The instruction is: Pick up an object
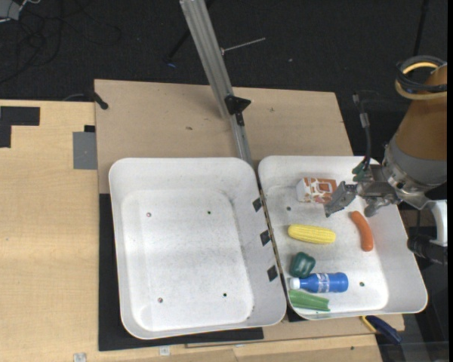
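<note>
Reaching in from the right, the grey arm (421,138) with its orange band holds the gripper (356,200) low over the upper part of the right bin (408,296). Its two dark fingers (338,200) look spread apart, one pointing down-left toward a small carton and the other sitting just above the sausage, and nothing shows between them.

The red-and-white carton (315,189) lies near the top of the right bin, just beside the left fingertip; it carries printed markings, but they are too small and blurred to read. The blue bottle (322,283) with a white cap end lies on its side lower down; no label on it can be made out.

Other things share that bin. An orange-red sausage (363,231) lies at a slant under the gripper's right side. A yellow corn cob (312,234) lies across the middle, near the divider. Below it sits a dark green pepper-like piece (303,263), touching or almost touching the bottle. A flat green item (310,301) lies along the bottom rim, just beneath the bottle.

The left bin (128,173) stands beside it, joined by black clips (265,237) along the shared edge. A slanted metal rail (214,66) rises behind both bins, well apart from the gripper.
</note>
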You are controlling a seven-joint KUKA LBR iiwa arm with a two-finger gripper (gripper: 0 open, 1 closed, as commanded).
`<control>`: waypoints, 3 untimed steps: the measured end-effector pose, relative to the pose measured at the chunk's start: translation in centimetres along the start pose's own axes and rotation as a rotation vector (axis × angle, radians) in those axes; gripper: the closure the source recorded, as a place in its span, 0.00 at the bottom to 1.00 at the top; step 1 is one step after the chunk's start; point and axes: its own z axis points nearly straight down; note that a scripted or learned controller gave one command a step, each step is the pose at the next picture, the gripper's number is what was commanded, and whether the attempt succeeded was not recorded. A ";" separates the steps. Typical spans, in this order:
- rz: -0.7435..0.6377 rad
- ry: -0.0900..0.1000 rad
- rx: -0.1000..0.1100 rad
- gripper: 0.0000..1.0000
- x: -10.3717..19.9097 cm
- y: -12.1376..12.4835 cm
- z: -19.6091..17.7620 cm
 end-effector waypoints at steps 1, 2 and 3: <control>-0.001 0.000 0.002 0.00 0.1 0.1 6.4; -0.002 0.001 0.002 0.00 0.0 -0.2 12.9; 0.005 -0.001 -0.003 1.00 -0.3 -0.1 11.5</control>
